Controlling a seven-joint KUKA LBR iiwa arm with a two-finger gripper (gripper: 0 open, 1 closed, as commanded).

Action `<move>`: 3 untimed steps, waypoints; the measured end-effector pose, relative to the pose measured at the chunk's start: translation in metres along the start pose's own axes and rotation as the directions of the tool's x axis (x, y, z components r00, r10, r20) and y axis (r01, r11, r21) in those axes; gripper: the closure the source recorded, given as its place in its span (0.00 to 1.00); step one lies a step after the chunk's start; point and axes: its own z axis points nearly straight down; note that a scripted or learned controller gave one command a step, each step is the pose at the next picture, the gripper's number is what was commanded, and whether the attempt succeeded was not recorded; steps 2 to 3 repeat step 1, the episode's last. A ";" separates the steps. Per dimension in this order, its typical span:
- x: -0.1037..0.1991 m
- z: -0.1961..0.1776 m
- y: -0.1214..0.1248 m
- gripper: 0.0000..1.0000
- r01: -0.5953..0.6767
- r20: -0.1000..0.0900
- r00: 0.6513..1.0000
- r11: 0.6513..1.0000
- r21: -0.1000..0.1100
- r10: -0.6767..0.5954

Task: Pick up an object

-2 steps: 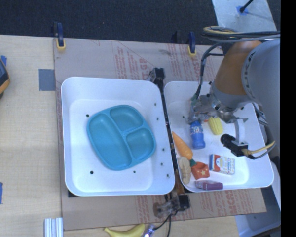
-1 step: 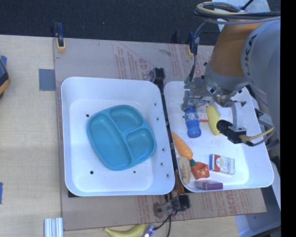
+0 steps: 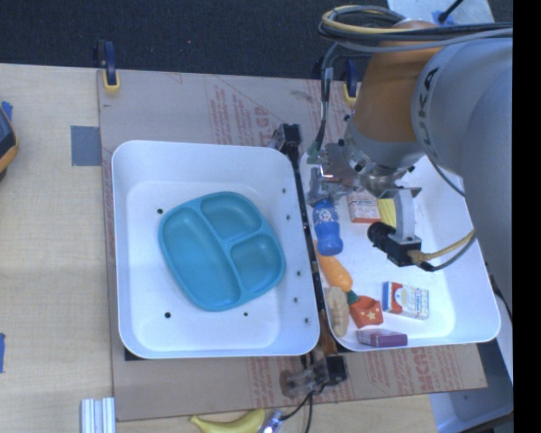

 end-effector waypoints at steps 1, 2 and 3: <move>0.040 -0.041 -0.038 1.00 -0.001 0.000 1.000 1.000 0.000 0.001; 0.040 -0.041 -0.038 1.00 -0.001 0.000 1.000 1.000 0.000 0.001; 0.040 -0.041 -0.038 1.00 -0.001 0.000 1.000 1.000 0.000 0.001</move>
